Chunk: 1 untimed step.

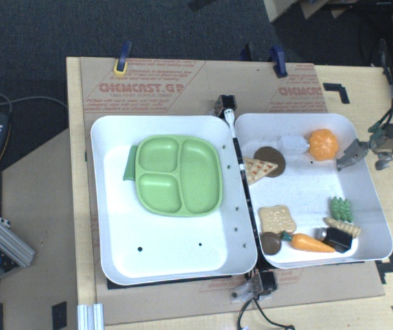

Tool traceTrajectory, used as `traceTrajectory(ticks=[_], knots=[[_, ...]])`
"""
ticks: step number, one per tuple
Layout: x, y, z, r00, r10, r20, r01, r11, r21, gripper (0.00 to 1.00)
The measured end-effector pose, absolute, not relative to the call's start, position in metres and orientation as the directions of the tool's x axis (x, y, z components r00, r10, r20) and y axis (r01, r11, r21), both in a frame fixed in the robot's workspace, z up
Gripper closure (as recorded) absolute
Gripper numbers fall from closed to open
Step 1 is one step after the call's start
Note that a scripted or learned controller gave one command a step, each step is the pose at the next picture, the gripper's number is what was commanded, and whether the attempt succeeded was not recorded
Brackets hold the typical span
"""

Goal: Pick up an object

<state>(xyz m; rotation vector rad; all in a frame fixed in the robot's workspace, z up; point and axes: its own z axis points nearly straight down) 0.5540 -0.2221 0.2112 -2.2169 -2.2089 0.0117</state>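
The right bin (361, 184) holds several toy foods. An orange (323, 144) lies at its back right, and a dark brown round piece (270, 158) and a waffle wedge (257, 170) sit by the left wall. A square cracker (277, 218), a brown ball (270, 242), a carrot (311, 243), a black block (337, 239) and a green bumpy piece (341, 208) lie along the front. My gripper (369, 158) hangs over the bin's right rim, just right of the orange. It is open, with nothing between its fingers.
The left bin (113, 205) holds a light green divided plate (179, 174) lying flat. A small clear piece (294, 144) lies left of the orange. Both bins rest on a cardboard sheet (182, 81) clamped at the back.
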Motion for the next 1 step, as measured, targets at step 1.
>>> traceTrajectory(ticks=[1], knots=[[0.5572, -0.2214, 0.2193, 0.0, 1.0, -0.001, 1.0, 0.0, 0.001, 0.0]])
